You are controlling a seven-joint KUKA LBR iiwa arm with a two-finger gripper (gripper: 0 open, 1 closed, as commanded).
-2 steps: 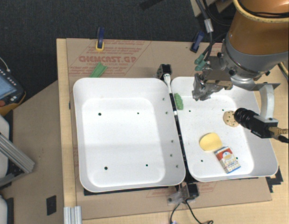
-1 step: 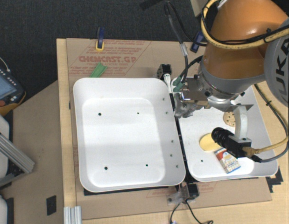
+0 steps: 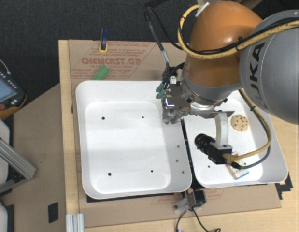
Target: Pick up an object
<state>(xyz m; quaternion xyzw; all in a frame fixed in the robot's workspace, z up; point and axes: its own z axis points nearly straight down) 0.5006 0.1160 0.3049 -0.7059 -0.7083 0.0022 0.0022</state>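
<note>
A round tan cookie with dark chips [image 3: 239, 123] lies in the right bin [image 3: 265, 170], near its far right side. A small flat blue and white item [image 3: 239, 173] rests near that bin's front edge. My gripper [image 3: 170, 111] hangs low over the ridge where the two bins meet, at the upper left corner of the right bin, well to the left of the cookie. The arm's big orange band and grey body cover most of the right bin's far half. Nothing shows in the gripper.
The left bin [image 3: 91, 144] is bare white with a few dark dots. A black cylinder on a bracket [image 3: 209, 148] juts from the arm over the right bin. A green strip [image 3: 101, 72] and a blue clip [image 3: 104, 36] lie on the cardboard behind the bins.
</note>
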